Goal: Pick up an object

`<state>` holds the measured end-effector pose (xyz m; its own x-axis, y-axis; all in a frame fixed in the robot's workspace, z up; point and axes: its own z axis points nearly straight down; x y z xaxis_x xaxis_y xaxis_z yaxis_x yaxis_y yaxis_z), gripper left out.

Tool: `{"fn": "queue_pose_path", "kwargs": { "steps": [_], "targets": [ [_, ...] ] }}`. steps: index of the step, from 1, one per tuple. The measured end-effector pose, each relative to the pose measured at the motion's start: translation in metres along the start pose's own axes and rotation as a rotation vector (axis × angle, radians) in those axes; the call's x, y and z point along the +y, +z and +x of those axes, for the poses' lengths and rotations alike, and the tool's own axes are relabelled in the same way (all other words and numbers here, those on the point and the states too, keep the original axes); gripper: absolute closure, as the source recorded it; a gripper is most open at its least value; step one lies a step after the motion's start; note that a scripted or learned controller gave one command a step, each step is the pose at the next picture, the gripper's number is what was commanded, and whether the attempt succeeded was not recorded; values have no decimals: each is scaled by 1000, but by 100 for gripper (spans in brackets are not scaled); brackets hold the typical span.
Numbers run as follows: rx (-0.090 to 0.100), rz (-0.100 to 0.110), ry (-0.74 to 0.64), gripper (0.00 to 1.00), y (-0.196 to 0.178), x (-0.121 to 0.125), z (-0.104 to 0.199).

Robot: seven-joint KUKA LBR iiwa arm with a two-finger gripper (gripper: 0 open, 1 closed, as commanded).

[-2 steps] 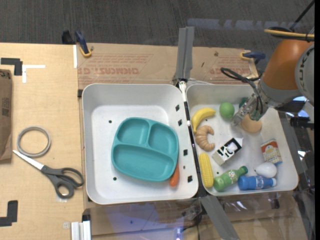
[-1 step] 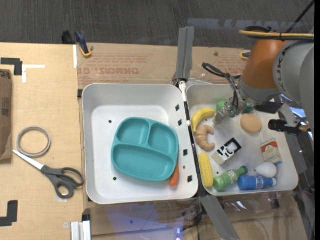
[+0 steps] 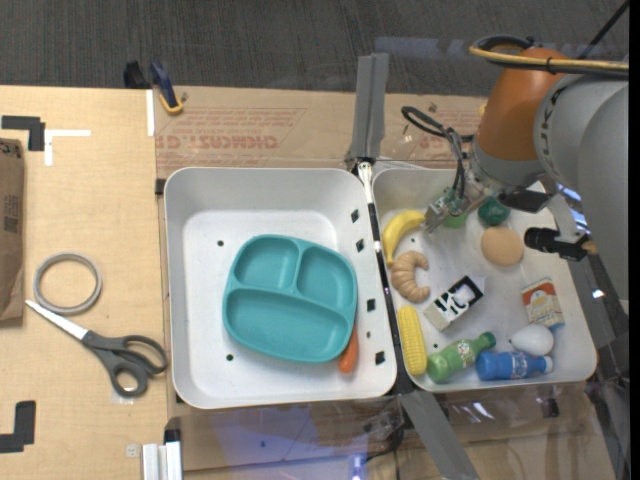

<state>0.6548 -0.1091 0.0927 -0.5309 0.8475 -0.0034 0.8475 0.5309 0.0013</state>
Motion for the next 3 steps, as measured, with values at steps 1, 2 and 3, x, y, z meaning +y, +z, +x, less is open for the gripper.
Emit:
{"fn": "queue_pose_path", "kwargs": {
  "steps": [1, 2, 3],
  "targets": [
    [1, 1, 4, 0, 0, -46, 15],
    [3, 3, 66, 0, 1, -86, 49],
    [2, 1, 67, 100, -8, -86, 48]
  ]
}}
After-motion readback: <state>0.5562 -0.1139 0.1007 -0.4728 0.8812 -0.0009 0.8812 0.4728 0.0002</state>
